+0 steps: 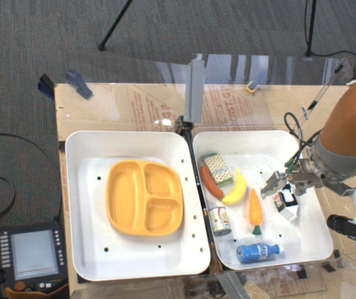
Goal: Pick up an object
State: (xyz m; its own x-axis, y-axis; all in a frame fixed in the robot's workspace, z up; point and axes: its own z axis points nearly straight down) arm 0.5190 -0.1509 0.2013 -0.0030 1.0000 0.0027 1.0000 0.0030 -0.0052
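The wooden bench [121, 108] carries two shallow white plastic bins side by side; the left bin [81, 161] holds a yellow moulded plastic tray [144, 197] with three compartments, lying flat near the bin's middle; the right bin [262, 141] holds the smaller things; the grey arm [340, 148] with its orange band reaches in from the right, and its two-finger gripper [282, 185] hangs low over the right half of that bin, its metal fingers spread apart with nothing between them; just beside and below it lies a small black, white and red box [287, 202], apart from the fingers as far as can be seen; a blue plastic bottle [258, 252] lies on its side near the bin's front wall; a yellow toy banana [235, 188] rests against a red toy sausage [211, 182]; an orange toy carrot [255, 208] lies just right of the banana; a checkered green-edged sponge block [218, 167] sits behind them; a small tin can [219, 220] lies by the bin's left wall.
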